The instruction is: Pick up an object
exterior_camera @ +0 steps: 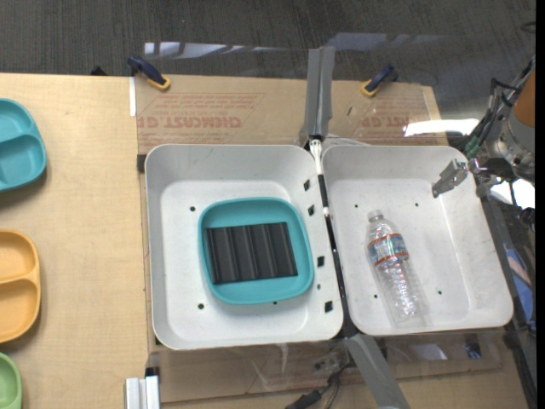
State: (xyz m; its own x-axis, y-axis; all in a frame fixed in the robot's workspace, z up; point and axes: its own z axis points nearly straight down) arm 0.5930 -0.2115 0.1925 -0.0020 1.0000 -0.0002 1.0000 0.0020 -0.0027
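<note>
Camera view shows the right bin (477,309) below-left of the jaws (464,175); I cannot tell their state. Within it, down-left of them, lies a clear water bottle (393,267), red-labelled, white-capped. Arm cut off at frame edge.

- The bottle (392,265) in the right bin (477,313) is clear, glossy plastic with a paper-like label.
- Both bins are white matt plastic; the right one looks scuffed.
- The teal tray (255,294) in the left bin (170,305) is smooth plastic with a dark ribbed insert.
- The gripper (464,175) looks like bare grey metal.
</note>
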